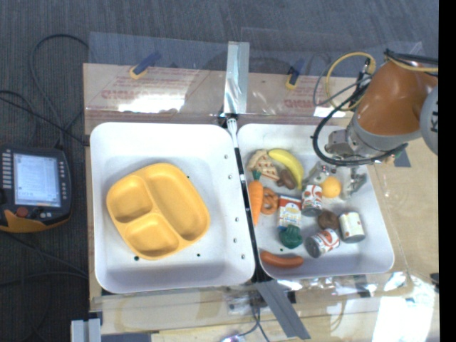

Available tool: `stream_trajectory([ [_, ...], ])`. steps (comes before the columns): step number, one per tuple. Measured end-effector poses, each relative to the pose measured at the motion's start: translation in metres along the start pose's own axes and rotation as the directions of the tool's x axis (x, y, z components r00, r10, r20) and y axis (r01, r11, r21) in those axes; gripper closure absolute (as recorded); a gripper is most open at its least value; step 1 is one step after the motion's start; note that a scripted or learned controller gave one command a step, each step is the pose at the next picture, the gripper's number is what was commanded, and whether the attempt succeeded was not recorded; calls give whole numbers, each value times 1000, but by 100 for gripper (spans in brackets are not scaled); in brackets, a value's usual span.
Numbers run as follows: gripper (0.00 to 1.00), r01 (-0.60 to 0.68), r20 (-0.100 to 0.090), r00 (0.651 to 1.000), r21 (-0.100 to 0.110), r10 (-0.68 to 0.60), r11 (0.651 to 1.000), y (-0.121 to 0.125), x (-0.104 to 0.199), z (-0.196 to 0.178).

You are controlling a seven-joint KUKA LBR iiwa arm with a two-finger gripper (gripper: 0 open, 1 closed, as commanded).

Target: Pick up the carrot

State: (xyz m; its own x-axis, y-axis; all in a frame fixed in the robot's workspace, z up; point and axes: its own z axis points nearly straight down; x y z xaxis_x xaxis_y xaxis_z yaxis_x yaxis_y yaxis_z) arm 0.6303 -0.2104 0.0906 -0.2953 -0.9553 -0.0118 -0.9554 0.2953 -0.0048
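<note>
The gripper (335, 179) hangs open in the right bin (381, 244), its fingers straddling a small orange fruit (331, 187). The left bin (100, 262) holds a yellow tray (157, 209). The carrot (255, 201) lies along the right bin's left wall, beside a pretzel (269, 200).
</note>
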Motion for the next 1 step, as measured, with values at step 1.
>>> stream_trajectory([
  [1,0,122,2,993,0,-122,993,5,-1,0],
])
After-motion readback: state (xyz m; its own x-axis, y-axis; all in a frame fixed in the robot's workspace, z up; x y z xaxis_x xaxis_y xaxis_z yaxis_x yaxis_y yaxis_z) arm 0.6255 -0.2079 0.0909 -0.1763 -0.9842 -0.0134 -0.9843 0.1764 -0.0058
